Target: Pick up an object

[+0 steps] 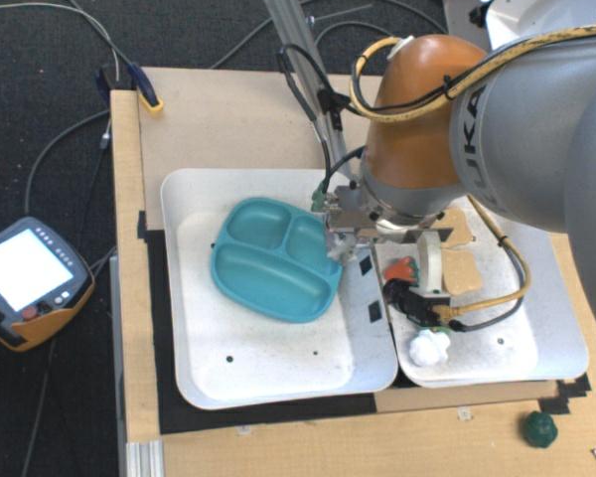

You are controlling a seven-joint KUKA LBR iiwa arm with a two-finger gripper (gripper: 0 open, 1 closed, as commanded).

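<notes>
**Plate in the left bin, arm over the seam**

Plate (275, 257), teal and three-sectioned, is what we see lying in the left bin (194, 366), tilted toward its upper right corner. Our arm (536, 117) reaches in from the right, its gripper (350, 238) at the plate's right edge, above where the bins meet. The right bin (556, 351) holds tan blocks (463, 273), a red piece (401, 267) and a white ball (429, 348). A green ball (539, 428) sits on the bench.
</notes>
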